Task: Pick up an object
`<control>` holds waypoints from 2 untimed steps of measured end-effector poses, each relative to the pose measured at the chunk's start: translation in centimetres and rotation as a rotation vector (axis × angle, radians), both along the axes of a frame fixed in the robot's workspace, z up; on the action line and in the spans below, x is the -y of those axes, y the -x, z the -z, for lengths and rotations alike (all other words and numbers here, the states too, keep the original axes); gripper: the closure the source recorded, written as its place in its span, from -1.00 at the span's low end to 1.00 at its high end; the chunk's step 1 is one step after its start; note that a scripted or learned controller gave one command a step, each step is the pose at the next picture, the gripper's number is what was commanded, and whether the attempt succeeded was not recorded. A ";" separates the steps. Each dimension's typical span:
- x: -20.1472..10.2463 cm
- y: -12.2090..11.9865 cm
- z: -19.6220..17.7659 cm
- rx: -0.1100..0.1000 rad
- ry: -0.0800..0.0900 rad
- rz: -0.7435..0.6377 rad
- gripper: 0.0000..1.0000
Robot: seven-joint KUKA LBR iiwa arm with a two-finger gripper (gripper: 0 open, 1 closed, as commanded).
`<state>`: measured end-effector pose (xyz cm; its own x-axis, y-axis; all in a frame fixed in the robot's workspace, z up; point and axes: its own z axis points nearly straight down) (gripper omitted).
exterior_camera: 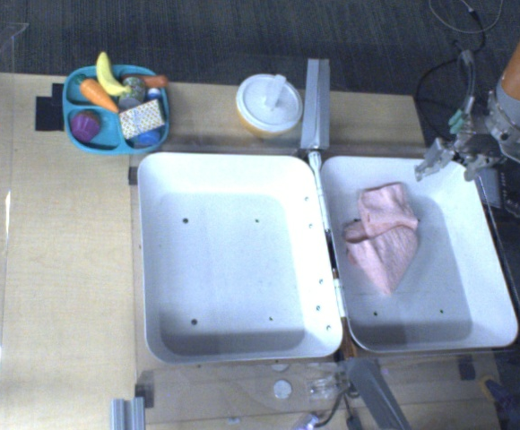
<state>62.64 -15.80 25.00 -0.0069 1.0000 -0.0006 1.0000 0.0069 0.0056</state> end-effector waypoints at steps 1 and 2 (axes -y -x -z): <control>-1.2 -2.5 14.3 0.000 0.001 -0.216 -1.00; -3.7 1.8 15.9 0.011 0.003 -0.224 -1.00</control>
<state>60.87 -12.10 9.15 -0.2292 0.9734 -0.0053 0.9732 0.2292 0.0158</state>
